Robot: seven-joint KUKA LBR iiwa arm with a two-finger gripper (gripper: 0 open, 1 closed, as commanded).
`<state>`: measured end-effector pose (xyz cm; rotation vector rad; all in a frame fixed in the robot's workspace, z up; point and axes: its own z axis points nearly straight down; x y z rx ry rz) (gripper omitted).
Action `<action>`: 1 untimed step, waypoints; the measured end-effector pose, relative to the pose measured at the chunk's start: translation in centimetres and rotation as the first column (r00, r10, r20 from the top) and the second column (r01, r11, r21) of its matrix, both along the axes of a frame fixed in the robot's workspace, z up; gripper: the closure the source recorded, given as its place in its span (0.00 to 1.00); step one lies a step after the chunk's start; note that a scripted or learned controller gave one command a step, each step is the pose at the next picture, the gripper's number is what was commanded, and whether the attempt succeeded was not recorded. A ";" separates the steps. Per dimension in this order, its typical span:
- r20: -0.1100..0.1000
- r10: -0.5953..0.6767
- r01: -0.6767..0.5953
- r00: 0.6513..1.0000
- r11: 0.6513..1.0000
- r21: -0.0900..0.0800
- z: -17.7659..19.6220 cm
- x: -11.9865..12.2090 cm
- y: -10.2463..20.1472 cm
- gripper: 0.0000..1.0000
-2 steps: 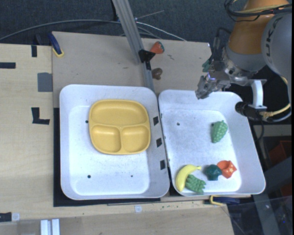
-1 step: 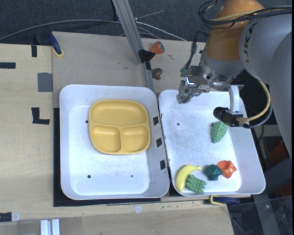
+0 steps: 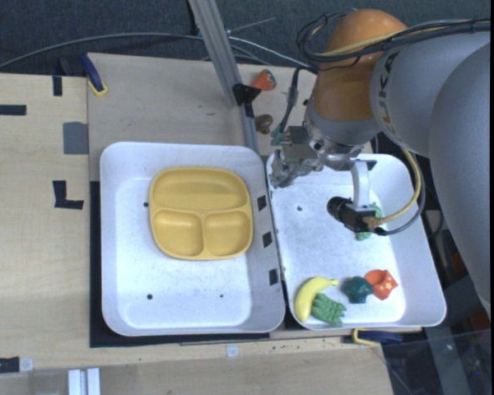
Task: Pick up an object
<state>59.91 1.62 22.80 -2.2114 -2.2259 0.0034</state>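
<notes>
My gripper [image 3: 282, 174] hangs low over the far left corner of the right bin [image 3: 412, 245], close to the wall between the two bins. Nothing shows in its grasp. The loose objects lie together at that bin's near edge, well away from the gripper: a yellow banana [image 3: 310, 290], a green leafy piece [image 3: 330, 309], a teal lump [image 3: 356, 289] and a red piece [image 3: 383, 282]. A yellow divided plate [image 3: 202, 212] sits in the left bin [image 3: 123, 286].
A slanted metal pole [image 3: 218, 48] runs down to the bins' far edge beside the gripper. A small orange thing [image 3: 266, 79] and a brown one [image 3: 264, 123] lie on the bench behind the bins. A black fitting [image 3: 346, 211] with cables hangs from the wrist.
</notes>
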 end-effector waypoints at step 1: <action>0.003 0.002 -0.002 1.000 1.000 0.001 0.9 -1.1 5.8 1.00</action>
